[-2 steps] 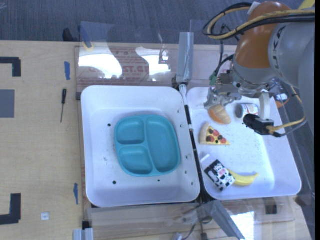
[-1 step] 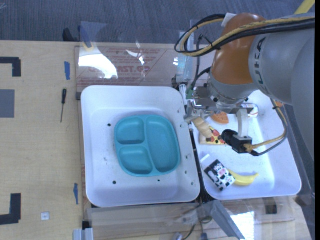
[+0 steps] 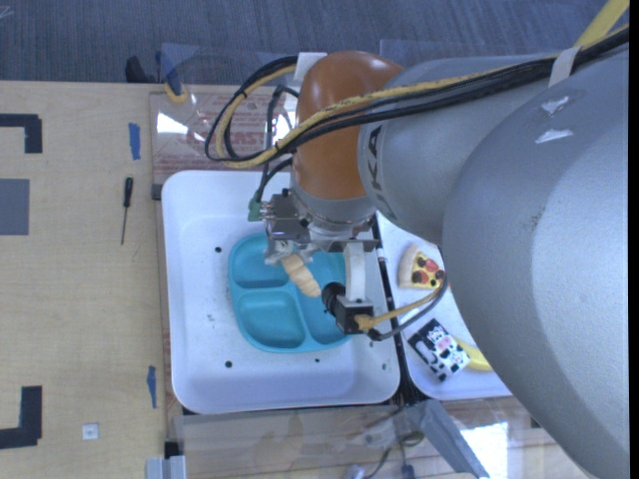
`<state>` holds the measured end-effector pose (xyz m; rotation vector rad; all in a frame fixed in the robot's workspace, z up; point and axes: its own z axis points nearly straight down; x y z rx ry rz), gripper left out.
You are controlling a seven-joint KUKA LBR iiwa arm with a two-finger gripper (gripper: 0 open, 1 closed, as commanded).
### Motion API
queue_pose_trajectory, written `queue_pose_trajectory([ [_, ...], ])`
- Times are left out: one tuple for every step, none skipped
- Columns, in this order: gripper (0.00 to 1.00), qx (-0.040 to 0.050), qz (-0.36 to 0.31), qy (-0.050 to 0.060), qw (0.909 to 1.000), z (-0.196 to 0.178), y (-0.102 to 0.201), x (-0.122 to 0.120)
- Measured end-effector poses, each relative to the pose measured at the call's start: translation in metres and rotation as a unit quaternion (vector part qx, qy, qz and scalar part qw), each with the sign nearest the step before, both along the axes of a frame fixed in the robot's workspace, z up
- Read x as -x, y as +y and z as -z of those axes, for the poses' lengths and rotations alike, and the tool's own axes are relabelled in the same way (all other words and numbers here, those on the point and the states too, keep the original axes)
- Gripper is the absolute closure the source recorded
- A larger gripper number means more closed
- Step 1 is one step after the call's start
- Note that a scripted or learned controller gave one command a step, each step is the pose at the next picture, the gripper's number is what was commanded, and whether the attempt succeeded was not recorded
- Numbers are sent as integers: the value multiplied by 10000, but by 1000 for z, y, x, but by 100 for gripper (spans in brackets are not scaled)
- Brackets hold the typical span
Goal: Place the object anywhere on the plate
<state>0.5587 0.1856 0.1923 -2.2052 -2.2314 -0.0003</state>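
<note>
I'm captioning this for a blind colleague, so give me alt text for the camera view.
A grey and orange robot arm reaches from the right over a blue divided plate in the left white bin, its gripper just above a pale, croissant-like object on the plate. The right bin holds a toy pizza slice and a black-and-white block.

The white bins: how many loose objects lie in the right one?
2 can be seen in the right white bin: a pizza slice toy near its middle, and a black and white block closer to the camera. The grey arm may hide more.
</note>
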Motion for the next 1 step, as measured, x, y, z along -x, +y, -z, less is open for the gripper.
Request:
queue_pose_trajectory([
  [0,16,44,-15,10000,-1,-6,-2],
])
